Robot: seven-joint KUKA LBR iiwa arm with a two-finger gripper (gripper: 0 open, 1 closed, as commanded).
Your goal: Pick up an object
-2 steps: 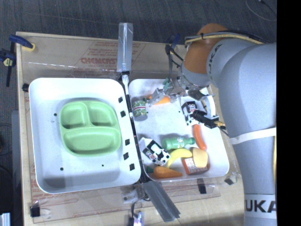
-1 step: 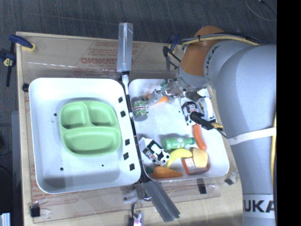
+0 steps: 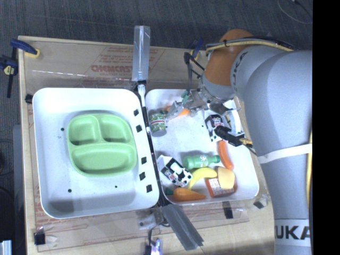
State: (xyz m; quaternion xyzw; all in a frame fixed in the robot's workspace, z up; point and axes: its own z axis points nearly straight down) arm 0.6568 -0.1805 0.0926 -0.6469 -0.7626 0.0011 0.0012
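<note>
Small orange carrot-shaped piece [image 3: 181,112]: judged the likeliest object for the pick, since it lies nearest the tool.

Camera view:
- The piece is located at the far end of the right shallow white bin [image 3: 249,193], near the far wall, just beside the gripper [image 3: 194,102].
- The gripper is seen low over that far end, below the orange band of the grey arm [image 3: 276,105]. Whether it is apart or together cannot be told, as its tip is lost against clutter. Nothing is seen held.
- A small round can with a green and white label [image 3: 158,122] stands close to the piece, against the divider side.
- A green plastic bottle [image 3: 202,159], a yellow banana [image 3: 199,177], a black and white patterned box [image 3: 176,171] and a larger orange carrot [image 3: 188,194] are crowded at the near end, well apart from the gripper.
- A pale green compartment tray [image 3: 101,145] is noted in the left white bin [image 3: 45,108].

Recommendations for the step in hand:
- The gripper should be centred over the piece and aligned across its narrow width before descent.
- Clearance from the can and the far wall should be kept, as a nudge could roll the piece away.
- Closure should be made only once the piece is straddled, and the grasp confirmed after a short lift.
</note>
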